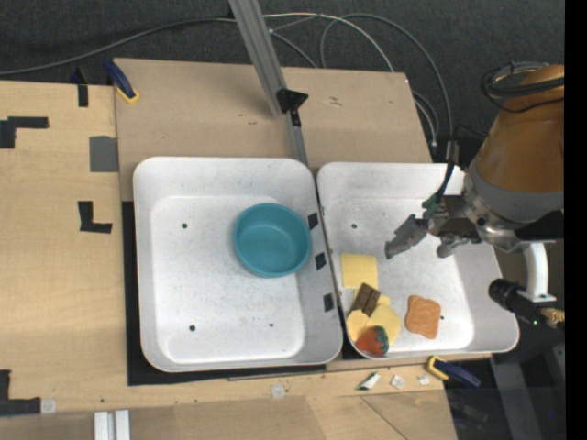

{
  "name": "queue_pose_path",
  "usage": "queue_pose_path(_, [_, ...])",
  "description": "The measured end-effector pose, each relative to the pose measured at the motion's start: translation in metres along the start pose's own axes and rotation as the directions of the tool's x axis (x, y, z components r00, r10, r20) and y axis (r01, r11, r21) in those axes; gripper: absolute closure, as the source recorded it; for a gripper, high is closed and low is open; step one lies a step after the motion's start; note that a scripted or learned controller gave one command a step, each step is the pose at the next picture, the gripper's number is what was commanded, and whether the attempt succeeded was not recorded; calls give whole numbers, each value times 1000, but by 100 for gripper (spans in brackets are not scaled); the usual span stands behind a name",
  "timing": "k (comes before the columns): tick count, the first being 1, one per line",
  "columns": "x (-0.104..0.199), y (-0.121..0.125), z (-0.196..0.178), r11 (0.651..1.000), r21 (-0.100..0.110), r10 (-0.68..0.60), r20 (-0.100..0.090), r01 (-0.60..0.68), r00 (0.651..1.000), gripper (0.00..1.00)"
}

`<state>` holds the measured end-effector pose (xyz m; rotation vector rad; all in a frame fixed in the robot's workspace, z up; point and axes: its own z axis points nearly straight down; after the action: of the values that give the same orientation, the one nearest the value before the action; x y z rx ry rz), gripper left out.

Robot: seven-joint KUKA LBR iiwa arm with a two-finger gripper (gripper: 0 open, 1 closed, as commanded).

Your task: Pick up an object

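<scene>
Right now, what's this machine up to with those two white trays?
A robot arm reaches in over the right bin, its open gripper hanging above bare floor and holding nothing. It is meant to pick something up. Below it in that bin sit a yellow block, a small brown piece, an orange piece and a red and yellow toy. The left bin holds a blue bowl.

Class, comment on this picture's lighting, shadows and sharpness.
Camera view: even, soft light; no strong glare on the white bins; a faint shadow beside the blue bowl; the gripper looks slightly blurred; small items by the right bin's front edge are soft.
</scene>
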<state>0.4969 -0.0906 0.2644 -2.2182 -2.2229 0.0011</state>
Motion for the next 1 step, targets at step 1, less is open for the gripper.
queue_pose_path(1, [0,0,0,1000,0,0,0,0,1000,0])
